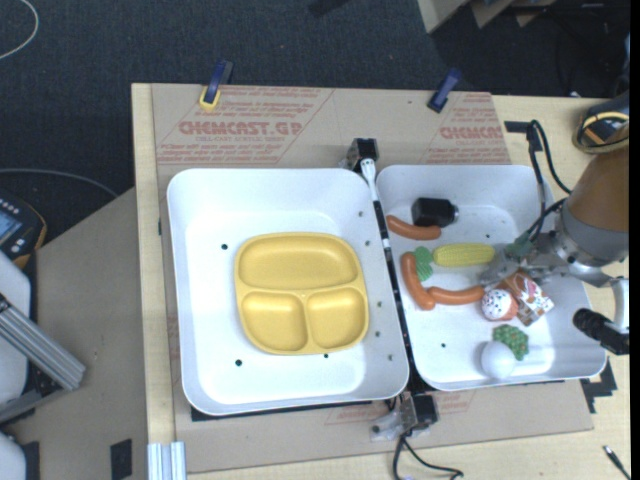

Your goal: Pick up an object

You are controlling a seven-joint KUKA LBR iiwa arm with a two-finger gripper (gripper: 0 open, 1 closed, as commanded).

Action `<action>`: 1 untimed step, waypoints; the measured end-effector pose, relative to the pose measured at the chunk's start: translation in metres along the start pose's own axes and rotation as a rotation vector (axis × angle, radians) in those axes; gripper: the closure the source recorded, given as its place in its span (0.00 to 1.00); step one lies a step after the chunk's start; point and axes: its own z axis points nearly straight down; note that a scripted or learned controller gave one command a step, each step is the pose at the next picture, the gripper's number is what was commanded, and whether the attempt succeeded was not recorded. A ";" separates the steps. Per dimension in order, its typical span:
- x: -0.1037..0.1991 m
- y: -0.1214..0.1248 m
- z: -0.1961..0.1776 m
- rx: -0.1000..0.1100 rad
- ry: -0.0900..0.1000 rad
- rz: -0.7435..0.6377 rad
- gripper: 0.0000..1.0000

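The right white bin [455, 363] holds a heap of toy food. A yellow corn cob [462, 256] lies in the middle, with a green piece [424, 264] at its left end. An orange sausage [413, 229] lies above it and a second curved one [440, 293] below. A black block [434, 210] sits near the back. A white ball with red spots [495, 304], a red-and-white wrapped item [529, 299], a broccoli piece [514, 340] and a white ball [497, 360] lie at the front right. My gripper [524, 255] hangs low just right of the corn cob, above the wrapped item.
The left white bin [205, 218] holds a yellow three-compartment plate [300, 291]. A black clamp [364, 153] sits between the bins at the back. The grey arm with its orange band [606, 200] comes in over the right bin's right wall. Cables run along the right edge.
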 end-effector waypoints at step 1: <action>-0.001 0.001 -0.013 -0.006 -0.003 0.001 1.00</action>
